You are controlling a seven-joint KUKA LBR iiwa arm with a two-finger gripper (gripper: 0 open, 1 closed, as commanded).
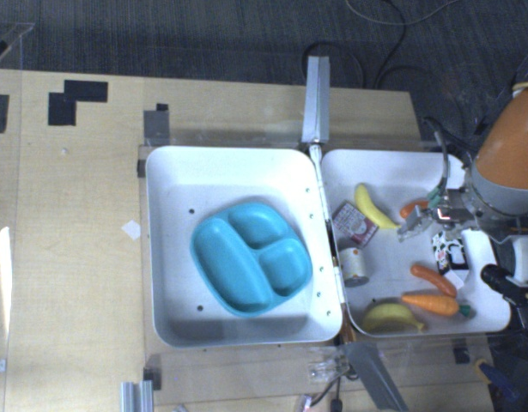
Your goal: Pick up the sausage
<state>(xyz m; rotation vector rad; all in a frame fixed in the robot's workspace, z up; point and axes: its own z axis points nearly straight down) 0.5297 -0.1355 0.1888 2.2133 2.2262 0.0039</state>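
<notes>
The light wooden bench carries two shallow white bins side by side. The left bin holds a blue divided plate with three compartments, lying near the bin's middle and turned at an angle. Across the divider, the right bin holds the clutter: a small dark packet close to the divider, with a grey cylindrical can lying just below it; a yellow banana slanting up and to the left of centre; and a second, greener banana along the bin's near edge. Beside that banana lies an orange carrot with its green end pointing right, and just above the carrot sits the sausage — a short reddish-orange piece lying at a slant in the lower right part of the bin. A small orange-red item shows near the gripper's left side, too small to name. The gripper hangs over the middle of the right bin, above and a little to the left of the sausage, apart from it — nothing can be seen between its fingers, and whether they are spread or closed cannot be told from this view. A black-and-white patterned object lies just right of the gripper, near the grey arm with its orange band.
</notes>
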